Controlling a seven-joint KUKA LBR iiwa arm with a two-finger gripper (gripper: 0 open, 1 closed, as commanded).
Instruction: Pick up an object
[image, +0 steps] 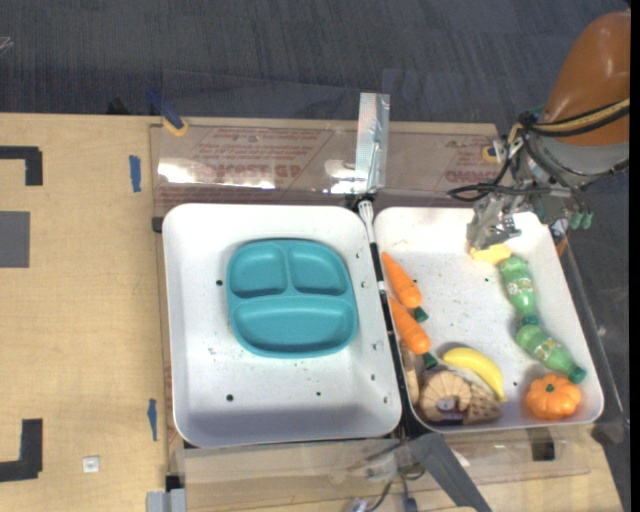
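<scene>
My gripper (492, 232) hangs over the far end of the right bin (452, 285), reaching in from the right. A small yellow object (491, 255) lies directly under its tip; I cannot tell whether the two touch. Other objects lie in the same bin. Two orange carrots (402, 282) (412, 328) run along its left wall, and a banana (476, 368) lies near the front. Beside the banana is a brown round bread piece (456, 398). An orange pumpkin (552, 396) fills the front right corner. Two green items (517, 285) (545, 343) lie along the right wall.
The left bin (190, 340) holds a teal divided plate (292, 297). A metal post (373, 140) stands behind the seam between the bins. Cables hang from the wrist (530, 165) above the right bin's far right corner.
</scene>
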